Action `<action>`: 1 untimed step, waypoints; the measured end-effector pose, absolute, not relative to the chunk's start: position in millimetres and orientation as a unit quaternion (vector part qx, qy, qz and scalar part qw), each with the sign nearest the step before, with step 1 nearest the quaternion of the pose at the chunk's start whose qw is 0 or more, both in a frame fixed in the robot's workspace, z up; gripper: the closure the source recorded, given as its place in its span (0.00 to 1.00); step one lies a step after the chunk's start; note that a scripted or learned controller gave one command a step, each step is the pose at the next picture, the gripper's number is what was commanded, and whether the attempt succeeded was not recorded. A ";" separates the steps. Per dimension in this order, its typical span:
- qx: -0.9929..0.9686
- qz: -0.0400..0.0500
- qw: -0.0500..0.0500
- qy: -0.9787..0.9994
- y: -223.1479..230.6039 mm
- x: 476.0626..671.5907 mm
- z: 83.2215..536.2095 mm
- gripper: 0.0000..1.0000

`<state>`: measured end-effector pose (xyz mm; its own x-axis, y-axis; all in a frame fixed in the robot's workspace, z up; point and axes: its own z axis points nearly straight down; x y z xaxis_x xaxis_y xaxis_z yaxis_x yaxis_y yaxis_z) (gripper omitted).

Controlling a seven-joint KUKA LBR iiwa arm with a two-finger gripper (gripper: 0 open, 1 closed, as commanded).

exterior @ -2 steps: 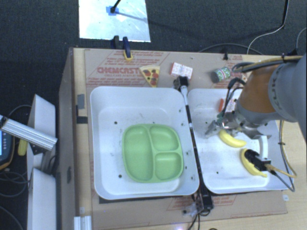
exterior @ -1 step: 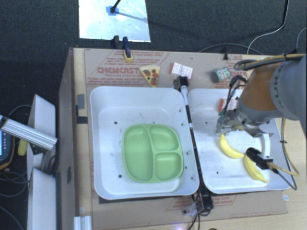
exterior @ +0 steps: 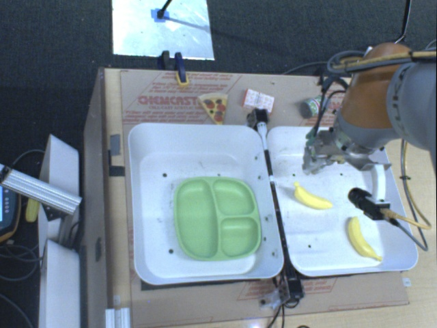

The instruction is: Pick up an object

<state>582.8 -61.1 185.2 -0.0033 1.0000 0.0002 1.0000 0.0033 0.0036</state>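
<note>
Holding green tray: left bin | right bin: two bananas, seemingly plastic

A robotics lab: grey arm over white bins (cardboard-lined bench).

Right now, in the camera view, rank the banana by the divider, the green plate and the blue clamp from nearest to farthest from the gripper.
1. Banana by the divider, right bin, close beside the gripper.
2. Green plate, left bin.
3. Blue clamp, far edge of the bench, beyond the left bin.
</note>
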 end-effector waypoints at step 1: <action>0.706 0.001 0.001 0.708 -61.4 582.4 184.8 0.00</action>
<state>582.4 -61.4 184.8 -0.0029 1.0000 0.0000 1.0000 0.0029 0.0026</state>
